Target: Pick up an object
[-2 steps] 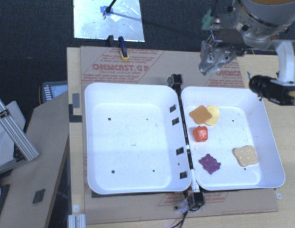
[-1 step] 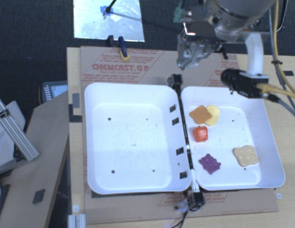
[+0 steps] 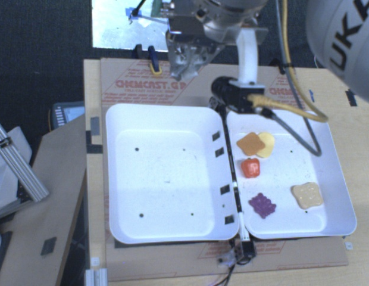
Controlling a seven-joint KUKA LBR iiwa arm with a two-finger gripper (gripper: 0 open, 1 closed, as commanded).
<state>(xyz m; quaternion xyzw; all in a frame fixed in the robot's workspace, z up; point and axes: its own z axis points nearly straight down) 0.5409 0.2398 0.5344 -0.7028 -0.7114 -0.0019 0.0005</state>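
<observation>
On the table (image 3: 65,177), two white bins (image 3: 166,177); the tool (image 3: 185,64) hovers at upper centre, its grip unreadable; toy foods (image 3: 256,145) sit lower right.

Red block letters reading "CHEMCAST" followed by what looks like "GP" run along the far strip of the brown protective sheet (image 3: 137,83) that covers the tabletop, just beyond the left bin. The same red print recurs, partly hidden, at the far right near the yellow cable. Large dark letters "UKA" show on the grey arm (image 3: 345,28) at the upper right.
</observation>
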